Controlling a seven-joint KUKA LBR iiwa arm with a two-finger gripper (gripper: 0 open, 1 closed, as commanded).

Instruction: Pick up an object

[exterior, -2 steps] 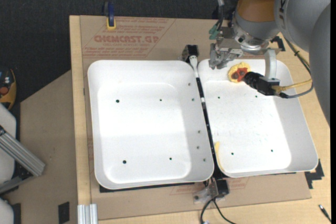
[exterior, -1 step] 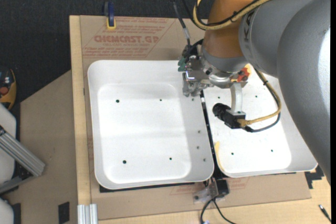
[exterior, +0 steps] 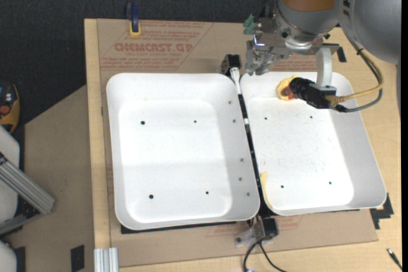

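A small yellow object with a red patch (exterior: 284, 88) lies at the far end of the right bin (exterior: 357, 156), close to the back wall. My gripper (exterior: 258, 62) hangs over that bin's far left corner, just left of the object and apart from it. A black fitting on a cable (exterior: 313, 95) reaches from the wrist to just right of the object and hides its right side. I see nothing held in the gripper.
The left bin (exterior: 121, 137) lies beside the right one, with a black divider (exterior: 245, 130) between them. A pale yellow sliver (exterior: 262, 180) lies at the right bin's near left corner. A blue and yellow clamp (exterior: 133, 18) stands on the bench's far edge.
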